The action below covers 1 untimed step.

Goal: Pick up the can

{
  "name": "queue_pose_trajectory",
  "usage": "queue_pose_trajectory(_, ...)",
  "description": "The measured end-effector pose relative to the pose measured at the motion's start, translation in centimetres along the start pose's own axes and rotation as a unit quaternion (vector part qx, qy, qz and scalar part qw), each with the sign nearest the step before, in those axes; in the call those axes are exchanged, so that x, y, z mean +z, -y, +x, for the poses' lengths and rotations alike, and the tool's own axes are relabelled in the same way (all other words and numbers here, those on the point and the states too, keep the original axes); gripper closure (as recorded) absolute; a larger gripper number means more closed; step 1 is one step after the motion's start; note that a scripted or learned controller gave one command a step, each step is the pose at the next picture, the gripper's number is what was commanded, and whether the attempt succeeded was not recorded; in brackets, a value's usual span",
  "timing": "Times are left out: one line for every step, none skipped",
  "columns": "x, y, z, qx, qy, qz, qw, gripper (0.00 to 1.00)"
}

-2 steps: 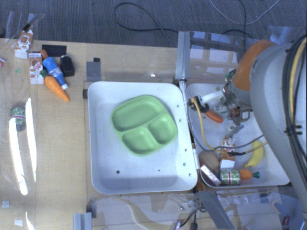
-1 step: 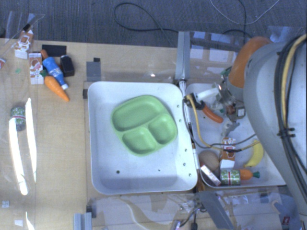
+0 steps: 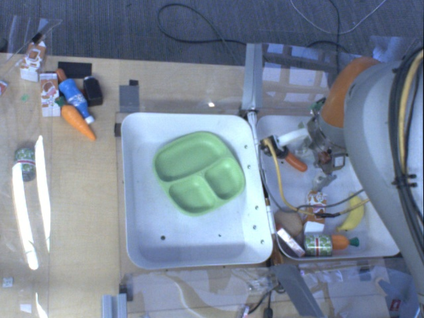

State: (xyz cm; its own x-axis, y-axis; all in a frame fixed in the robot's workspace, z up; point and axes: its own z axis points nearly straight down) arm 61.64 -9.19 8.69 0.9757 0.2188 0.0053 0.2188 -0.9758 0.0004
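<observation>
Green-labelled can [image 3: 318, 245]: lies on its side at the near edge of the right bin [image 3: 381, 240], crowded between a small carton [image 3: 290, 242] and an orange carrot [image 3: 339, 242], with a banana [image 3: 352, 218] just behind. Judged light, rigid and smooth-walled, apt to roll; best taken across the round body, clear of its neighbours. Hand [image 3: 324, 161]: hangs over the bin's far half, well apart from the can; whether released or clenched cannot be told.
</observation>
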Motion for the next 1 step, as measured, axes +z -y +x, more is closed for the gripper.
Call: queue_pose_trajectory(0.12, -6.04, 3.39, -0.01, 0.004, 0.0, 0.9999, 0.0)
